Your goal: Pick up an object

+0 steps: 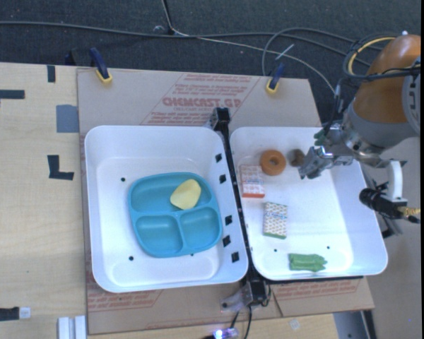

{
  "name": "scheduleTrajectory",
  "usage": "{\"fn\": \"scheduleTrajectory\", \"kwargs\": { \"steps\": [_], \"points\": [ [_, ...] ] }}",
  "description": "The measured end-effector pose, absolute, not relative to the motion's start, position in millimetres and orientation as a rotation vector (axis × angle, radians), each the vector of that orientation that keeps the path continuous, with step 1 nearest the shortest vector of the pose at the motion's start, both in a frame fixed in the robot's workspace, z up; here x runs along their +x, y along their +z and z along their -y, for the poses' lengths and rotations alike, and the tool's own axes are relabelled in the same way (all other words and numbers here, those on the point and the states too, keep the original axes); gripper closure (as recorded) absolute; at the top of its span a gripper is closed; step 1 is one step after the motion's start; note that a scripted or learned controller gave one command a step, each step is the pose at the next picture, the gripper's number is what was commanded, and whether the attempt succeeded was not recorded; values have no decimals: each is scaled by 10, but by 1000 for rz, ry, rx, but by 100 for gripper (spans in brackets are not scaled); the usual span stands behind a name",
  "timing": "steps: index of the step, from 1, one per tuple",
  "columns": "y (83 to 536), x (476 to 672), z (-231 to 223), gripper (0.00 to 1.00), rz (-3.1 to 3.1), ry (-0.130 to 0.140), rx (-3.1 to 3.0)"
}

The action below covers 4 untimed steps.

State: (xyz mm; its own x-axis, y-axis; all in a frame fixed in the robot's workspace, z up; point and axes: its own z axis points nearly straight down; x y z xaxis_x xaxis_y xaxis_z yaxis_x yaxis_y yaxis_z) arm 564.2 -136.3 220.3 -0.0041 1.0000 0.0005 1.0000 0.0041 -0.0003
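Red lettering printed on the brown cardboard sheet [198, 94] under the bins read roughly "CHEMCAST GP", seen upside-down from the camera; the smaller lines of print beside it were too fine to read. A small white packet [251, 182] with red and orange markings lay in the right bin [353, 210], its text too small to make out.

The grey arm [385, 97], with its orange band, reached in from the right, its wrist bent down over the upper part of the right bin. The claw [312, 162] hung low near the bin floor, just right of a small dark object [296, 157] and near a brown ring-shaped doughnut [272, 162]. Whether the claw was open or closed could not be told, and nothing could be seen gripped in it.

Lower in the same bin lay a patterned rectangular pack [275, 219] and, near the front wall, a green object [307, 262]. The left bin [106, 189] held a blue divided plate [155, 224] with a yellow item [186, 194] resting in its upper compartment. Two yellow-and-blue clamps [100, 68] pinned the cardboard to the counter [28, 210].
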Motion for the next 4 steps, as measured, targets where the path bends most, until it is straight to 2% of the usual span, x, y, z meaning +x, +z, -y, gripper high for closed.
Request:
{"fn": "scheduleTrajectory", "kwargs": {
  "steps": [2, 3, 4],
  "points": [
    [2063, 5594, 364, 100, 2226, 1, -2214],
    [2083, 5410, -196, 100, 2226, 2, -2213],
    [2088, 5405, -812, 100, 2229, 1, -2211]
  ]
}}
